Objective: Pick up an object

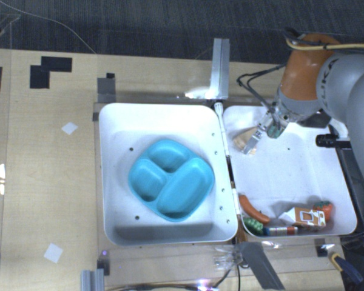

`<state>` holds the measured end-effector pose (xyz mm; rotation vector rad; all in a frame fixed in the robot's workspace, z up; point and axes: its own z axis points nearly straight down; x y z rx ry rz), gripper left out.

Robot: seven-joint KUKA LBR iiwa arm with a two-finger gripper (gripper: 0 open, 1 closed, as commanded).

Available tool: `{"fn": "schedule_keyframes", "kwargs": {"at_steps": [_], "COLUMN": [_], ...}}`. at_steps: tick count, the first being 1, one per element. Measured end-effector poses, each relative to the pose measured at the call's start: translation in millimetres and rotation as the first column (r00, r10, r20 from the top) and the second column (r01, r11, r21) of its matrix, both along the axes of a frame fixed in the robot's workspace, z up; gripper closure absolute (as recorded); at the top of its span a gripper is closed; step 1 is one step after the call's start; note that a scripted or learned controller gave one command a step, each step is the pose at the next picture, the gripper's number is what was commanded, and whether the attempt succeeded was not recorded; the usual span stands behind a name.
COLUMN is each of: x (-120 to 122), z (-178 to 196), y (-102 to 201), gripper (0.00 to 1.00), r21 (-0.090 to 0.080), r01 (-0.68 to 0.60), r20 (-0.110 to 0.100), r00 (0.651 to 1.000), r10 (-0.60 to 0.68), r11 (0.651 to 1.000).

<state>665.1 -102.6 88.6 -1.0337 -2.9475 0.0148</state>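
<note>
Two shallow white bins sit side by side on the pale wooden desk (42,162), split by a thin metal divider rail (225,156). Left white bin (115,223) carries a blue three-compartment plastic tray (171,179) in its middle, with bare floor all round it out to the walls. Right white bin (340,187) has wide bare floor through its centre. Clutter hugs its near edge: an orange sausage-shaped toy (253,208) by the near-left corner, a green rounded item (252,225) just below it, a dark marker-like stick (283,230), and a brown-orange printed carton (308,217) lying flat. Print on the carton is too small to read. A small tan crumpled object (242,139) lies near the bin's far-left corner, close to the rail.

Grey arm with orange band (304,71) comes in from the right and slants down-left. The hand (252,145) sits just beside or touching the tan object; whether it is spread or closed, cannot tell.
</note>
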Motion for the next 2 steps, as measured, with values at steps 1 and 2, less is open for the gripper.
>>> {"fn": "schedule_keyframes", "kwargs": {"at_steps": [1, 2], "x": [-49.6, -161.1], "z": [98.8, 96.9], "y": [31.3, 48.1], "gripper": [0.0, 0.0], "r21": [0.004, 0.003], "r01": [0.118, -0.005], "r20": [0.028, 0.026], "r00": [0.993, 1.0], "r10": [-0.118, 0.005], "r11": [0.993, 1.0]}}
